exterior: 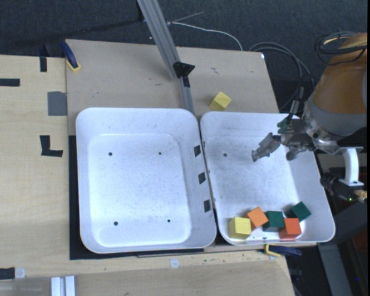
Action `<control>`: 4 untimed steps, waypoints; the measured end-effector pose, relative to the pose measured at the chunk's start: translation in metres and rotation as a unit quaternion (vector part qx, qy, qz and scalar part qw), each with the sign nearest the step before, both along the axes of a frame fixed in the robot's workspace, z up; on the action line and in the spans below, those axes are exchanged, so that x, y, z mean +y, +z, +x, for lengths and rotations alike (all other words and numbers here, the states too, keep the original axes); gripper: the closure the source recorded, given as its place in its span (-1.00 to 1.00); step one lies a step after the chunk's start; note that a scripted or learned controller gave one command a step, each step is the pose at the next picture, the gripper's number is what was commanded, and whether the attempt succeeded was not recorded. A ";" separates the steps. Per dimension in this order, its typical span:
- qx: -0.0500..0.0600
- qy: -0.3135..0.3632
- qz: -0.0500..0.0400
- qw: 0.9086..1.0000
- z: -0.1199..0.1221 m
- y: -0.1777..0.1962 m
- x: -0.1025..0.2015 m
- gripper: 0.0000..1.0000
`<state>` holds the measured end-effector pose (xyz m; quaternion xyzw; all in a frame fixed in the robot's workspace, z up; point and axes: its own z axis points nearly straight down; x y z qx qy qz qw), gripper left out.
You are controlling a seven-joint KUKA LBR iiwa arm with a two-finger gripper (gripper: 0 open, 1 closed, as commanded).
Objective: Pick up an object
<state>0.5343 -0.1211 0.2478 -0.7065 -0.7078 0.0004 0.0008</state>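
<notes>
- Camera view: the gripper (pixel 276 147) hangs over the upper part of the right bin (pixel 234 165), its fingers spread apart with nothing between them.
- The blocks lie well below the gripper, bunched along that bin's lower edge: a yellow block (pixel 239 227) leftmost, an orange block (pixel 257 216) just right of it, then a green block (pixel 274 219), a red block (pixel 291 227) and a dark green block (pixel 300 211) nearest the right wall.
- Bare bin floor lies between gripper and blocks.
- Another small yellow cube (pixel 220 101) sits on the bench above the right bin, outside it.
- The left bin (pixel 86 165) touches the right bin's left side.
- A grey metal bar (pixel 160 29) slants down toward the bins' shared upper corner.
</notes>
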 end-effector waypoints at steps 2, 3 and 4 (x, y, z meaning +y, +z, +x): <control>-0.001 0.004 0.001 1.000 0.108 0.045 0.086 -1.00; 0.000 0.001 -0.001 1.000 0.107 0.055 0.081 1.00; 0.006 0.002 0.001 1.000 0.046 -0.030 0.144 1.00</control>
